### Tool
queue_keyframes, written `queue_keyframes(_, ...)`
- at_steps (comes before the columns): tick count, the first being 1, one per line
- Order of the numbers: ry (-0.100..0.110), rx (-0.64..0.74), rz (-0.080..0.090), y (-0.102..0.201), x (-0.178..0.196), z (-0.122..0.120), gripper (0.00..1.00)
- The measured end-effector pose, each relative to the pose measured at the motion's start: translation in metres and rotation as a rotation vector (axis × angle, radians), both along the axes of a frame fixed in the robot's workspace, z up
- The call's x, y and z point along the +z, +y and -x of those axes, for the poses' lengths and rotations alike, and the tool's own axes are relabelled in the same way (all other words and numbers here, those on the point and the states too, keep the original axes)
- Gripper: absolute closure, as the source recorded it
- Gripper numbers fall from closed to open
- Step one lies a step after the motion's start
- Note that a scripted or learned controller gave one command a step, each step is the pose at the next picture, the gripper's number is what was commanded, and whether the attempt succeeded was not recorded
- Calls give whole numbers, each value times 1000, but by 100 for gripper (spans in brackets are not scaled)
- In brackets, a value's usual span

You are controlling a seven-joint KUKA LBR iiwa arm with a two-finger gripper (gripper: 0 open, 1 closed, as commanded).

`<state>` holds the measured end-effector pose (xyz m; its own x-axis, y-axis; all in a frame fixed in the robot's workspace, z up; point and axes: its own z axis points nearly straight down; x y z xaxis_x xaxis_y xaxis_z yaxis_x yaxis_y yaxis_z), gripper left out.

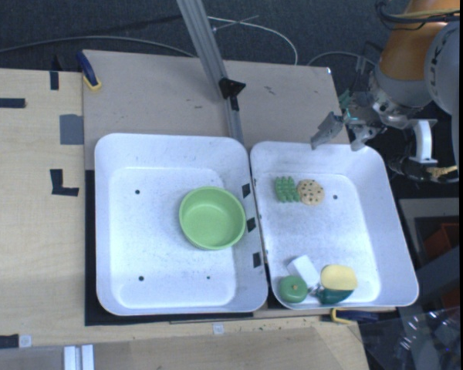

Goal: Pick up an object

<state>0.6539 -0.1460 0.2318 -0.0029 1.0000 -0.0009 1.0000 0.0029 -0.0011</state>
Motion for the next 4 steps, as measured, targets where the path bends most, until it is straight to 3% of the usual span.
queue_keyframes(1, 0, 0, 0, 0, 0, 0, 0)
queue_keyframes(3, 5, -1, 0, -10, -121, -9, 0)
queue_keyframes(4, 3, 0, 0, -9, -145, -8, 0)
